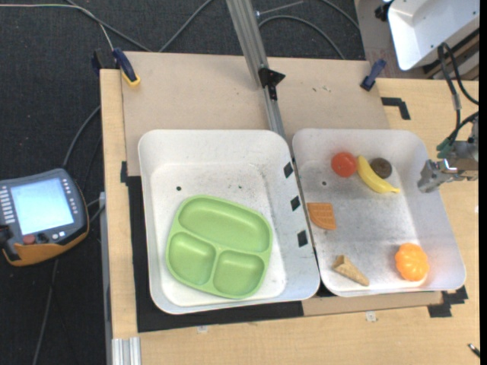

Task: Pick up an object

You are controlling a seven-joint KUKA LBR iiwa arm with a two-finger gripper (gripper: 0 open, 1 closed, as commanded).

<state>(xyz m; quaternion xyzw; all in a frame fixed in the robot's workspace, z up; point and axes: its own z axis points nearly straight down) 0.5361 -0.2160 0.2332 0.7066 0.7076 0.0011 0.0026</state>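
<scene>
Seen from above at a slant: a tan worktop (198, 90) with two shallow white bins side by side. In the left bin (205, 154), a green tray (219, 245) with three compartments, lying flat toward the near side. In the right bin (430, 204), six small things spread apart. At the far end, a red ball (343, 164) just beside a yellow banana (374, 177), and a brown round piece (381, 167) touching the banana's far side. Near the bin's left wall, an orange wedge (323, 216). Toward the near edge, a tan crust-like piece (350, 271) and, well to its right, a small orange pumpkin (411, 261). At the right rim of that bin, level with the banana, the claw (431, 176), grey and small at the frame's side; nothing visible between its fingers, and cannot tell whether spread or closed. On the dark floor to the left, a handheld control pad (39, 215) with a lit screen. At the worktop's far corners, blue clamps (125, 67). Between the bins and running up past the far edge, a slanted metal bar (251, 36).
</scene>
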